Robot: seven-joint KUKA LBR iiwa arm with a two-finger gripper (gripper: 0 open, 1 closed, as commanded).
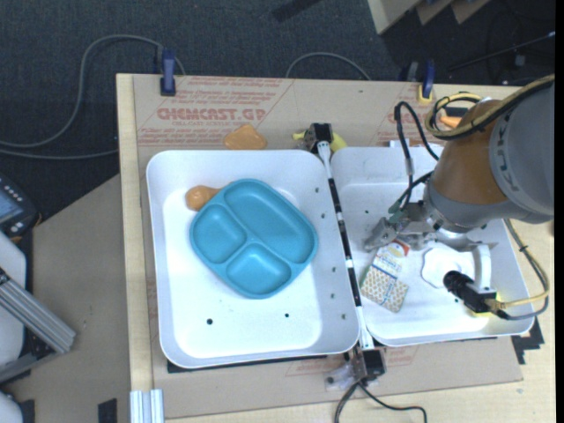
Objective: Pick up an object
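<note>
light: bright, even | shadows: soft | focus: slightly soft

The arm (pixel 520 148) is a thick, rounded grey cylinder with a smooth finish. Next toward the claw comes a broad orange band (pixel 463 170), then a grey wrist collar. Black cables (pixel 407 144) loop beside the orange band and run toward the claw. The claw (pixel 398 227) is a small assembly of dull grey metal parts, with thin wires at its base.

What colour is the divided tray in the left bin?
Light blue all over, seen plainly in the camera view: the tray lies in the left bin.
</note>
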